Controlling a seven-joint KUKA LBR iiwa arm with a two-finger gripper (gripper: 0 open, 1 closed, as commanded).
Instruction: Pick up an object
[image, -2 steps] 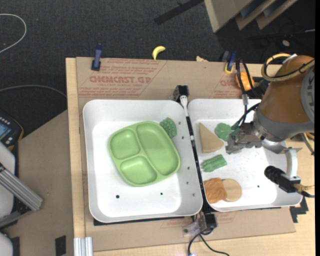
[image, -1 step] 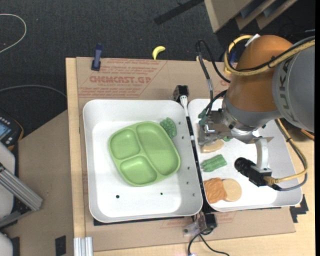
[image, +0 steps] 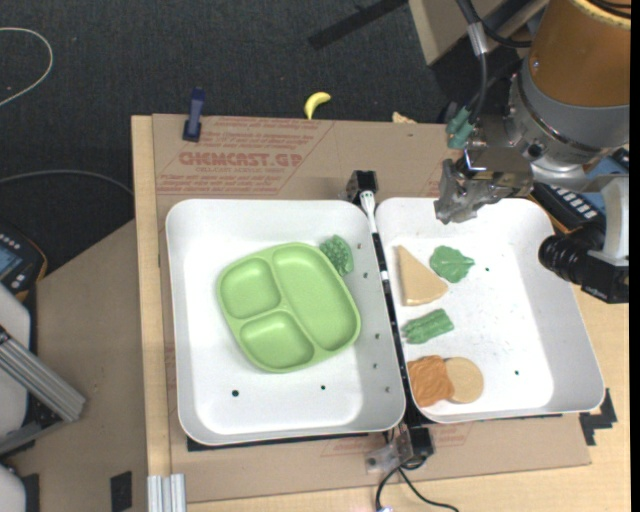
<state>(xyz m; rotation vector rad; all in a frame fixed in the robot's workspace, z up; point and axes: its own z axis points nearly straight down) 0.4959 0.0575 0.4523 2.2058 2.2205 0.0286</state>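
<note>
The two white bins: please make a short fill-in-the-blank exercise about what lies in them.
1. The green divided plate has ___ compartments.
2. The plate lies in the ___ bin.
3. The gripper hangs over the ___ bin.
4. The cheese-coloured wedge lies beside the hinge, in the ___ bin.

Missing words: three; left; right; right

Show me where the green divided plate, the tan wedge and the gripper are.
green divided plate (image: 288, 306): camera view, on the ridge between its compartments.
tan wedge (image: 417, 280): camera view, middle of its flat face.
gripper (image: 456, 206): camera view, at its fingertips.
</note>
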